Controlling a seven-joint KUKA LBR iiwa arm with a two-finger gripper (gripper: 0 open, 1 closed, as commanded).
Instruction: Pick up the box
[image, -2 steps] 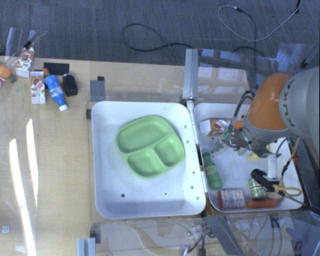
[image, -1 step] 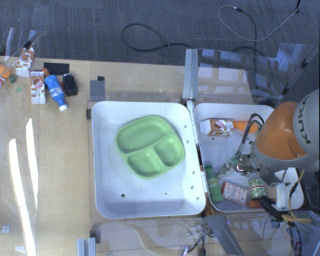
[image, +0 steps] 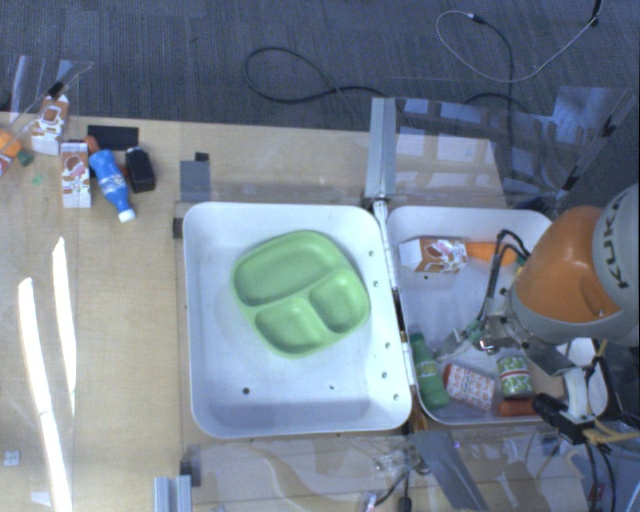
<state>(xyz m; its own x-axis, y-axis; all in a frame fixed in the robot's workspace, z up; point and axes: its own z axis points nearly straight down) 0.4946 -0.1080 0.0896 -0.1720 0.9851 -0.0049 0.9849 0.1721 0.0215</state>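
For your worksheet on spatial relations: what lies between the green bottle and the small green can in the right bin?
In the camera view, a red-and-white packet lies between the green bottle and the green can.

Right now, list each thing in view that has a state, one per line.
green tray: flat in the left bin, compartments bare
carton: lying on its side in the right bin
green bottle: lying along that bin's left wall
red packet: lying flat
can: upright
blue bottle: lying on the bench
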